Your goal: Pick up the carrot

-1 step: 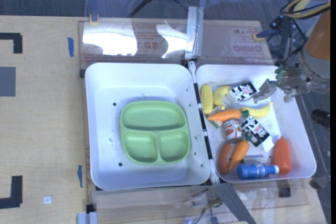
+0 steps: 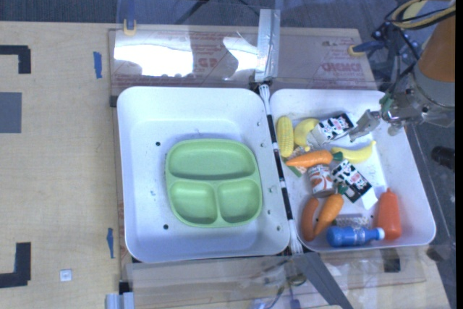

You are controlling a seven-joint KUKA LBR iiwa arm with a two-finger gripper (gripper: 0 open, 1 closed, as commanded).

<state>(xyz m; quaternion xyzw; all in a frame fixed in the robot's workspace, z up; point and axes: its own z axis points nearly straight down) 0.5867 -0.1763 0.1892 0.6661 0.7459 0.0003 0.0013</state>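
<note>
The carrot is orange with a small green tip. It lies on its side in the middle left of the right bin, among other toys. The gripper hangs over the upper part of that bin, up and to the right of the carrot and apart from it. It sits just above a black-and-white patterned pack and a yellow banana. Nothing shows between its tips.
An ear of corn, a small can, a second black-and-white pack, another orange tapered piece, a blue bottle and an orange bottle crowd the right bin. The left bin holds a green divided tray.
</note>
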